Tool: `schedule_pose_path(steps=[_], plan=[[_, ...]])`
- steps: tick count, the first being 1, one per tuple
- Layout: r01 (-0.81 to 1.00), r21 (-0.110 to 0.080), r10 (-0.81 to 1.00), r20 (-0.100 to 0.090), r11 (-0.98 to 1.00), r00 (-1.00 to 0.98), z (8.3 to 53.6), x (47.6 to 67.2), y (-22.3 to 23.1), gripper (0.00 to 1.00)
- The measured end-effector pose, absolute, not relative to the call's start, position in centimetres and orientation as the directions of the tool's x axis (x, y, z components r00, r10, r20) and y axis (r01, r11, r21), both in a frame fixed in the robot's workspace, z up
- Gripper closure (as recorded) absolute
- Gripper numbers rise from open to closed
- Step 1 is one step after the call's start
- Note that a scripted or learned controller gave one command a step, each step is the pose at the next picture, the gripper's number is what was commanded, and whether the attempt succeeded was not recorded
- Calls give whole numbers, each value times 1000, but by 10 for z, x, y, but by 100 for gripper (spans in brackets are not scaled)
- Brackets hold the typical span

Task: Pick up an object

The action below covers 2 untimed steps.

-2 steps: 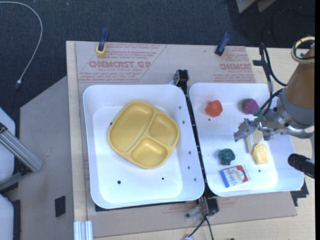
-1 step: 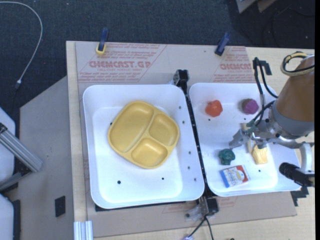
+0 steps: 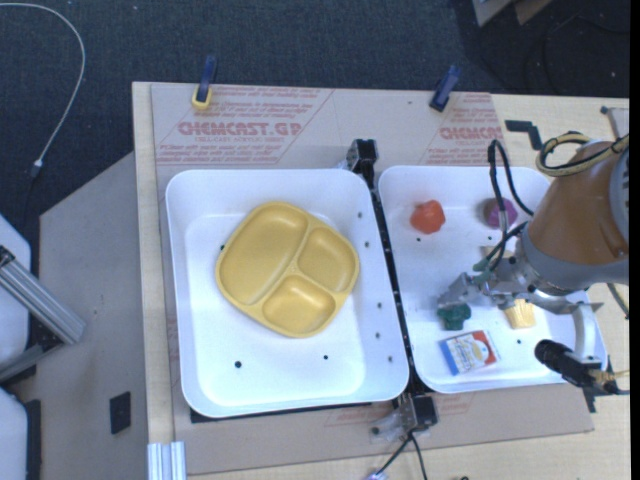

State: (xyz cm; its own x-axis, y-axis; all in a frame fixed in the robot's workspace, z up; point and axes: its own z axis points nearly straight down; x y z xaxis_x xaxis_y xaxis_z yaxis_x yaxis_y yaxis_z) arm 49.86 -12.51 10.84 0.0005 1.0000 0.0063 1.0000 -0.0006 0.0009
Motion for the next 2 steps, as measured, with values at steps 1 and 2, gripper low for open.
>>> schedule_pose_path(steps=[1,2], plan=[[1000,-2,1000,2,0,0,84,499,-124,0],[1000,-1,1000,0,-1,1,95,499,-125,100]])
